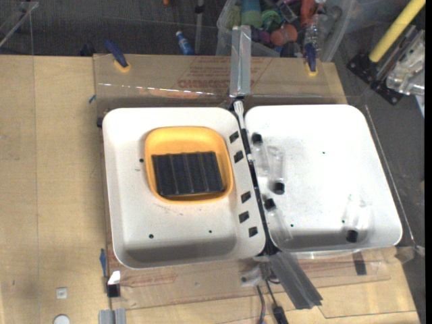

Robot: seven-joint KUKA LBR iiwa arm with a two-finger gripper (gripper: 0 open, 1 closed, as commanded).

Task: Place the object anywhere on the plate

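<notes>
An orange plate (183,136) with rounded corners lies in the left white bin (128,208), toward its back. A dark grey ribbed rectangular object (187,173) rests flat on the plate and covers most of its front half. Its long side runs left to right.
The right white bin (324,133) holds a few clear plastic pieces with small black parts, one group (270,171) near the divider and one (354,220) at the front right. A metal bar (250,181) with black tabs separates the bins. A box of colourful toys (283,9) stands behind the bench.
</notes>
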